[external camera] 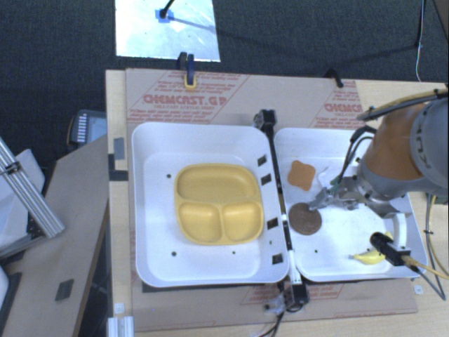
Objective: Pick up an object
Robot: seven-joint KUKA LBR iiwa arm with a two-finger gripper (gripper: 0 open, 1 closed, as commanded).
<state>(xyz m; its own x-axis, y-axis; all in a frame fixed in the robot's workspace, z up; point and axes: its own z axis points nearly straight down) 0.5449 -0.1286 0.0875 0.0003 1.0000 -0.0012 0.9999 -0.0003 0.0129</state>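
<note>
White plastic is forming the two shallow bins that we are viewing from above in the camera view, the left bin (151, 188) and the right bin (337, 262) lying side by side on a cardboard sheet (231, 97) printed with red lettering.

In the left bin we are finding a yellow tray (214, 202) with three compartments, lying flat near the bin's middle. A black divider strip (275, 188) is running between the two bins where their edges are meeting.

In the right bin we are seeing three loose things. An orange square piece (302, 175) is lying toward the upper left part of the bin. A brown round disc (305, 219) is lying just below it, near the divider. A yellow banana (367, 258) is lying close to the lower right rim, with a black part touching its upper end.

The arm (403, 153), grey with an orange band, is reaching in from the right over the right bin. Its gripper (330, 196) is hanging low beside the upper right edge of the brown disc and just right of the orange piece. We cannot tell how the gripper is set, and we are seeing nothing held in it.
</note>
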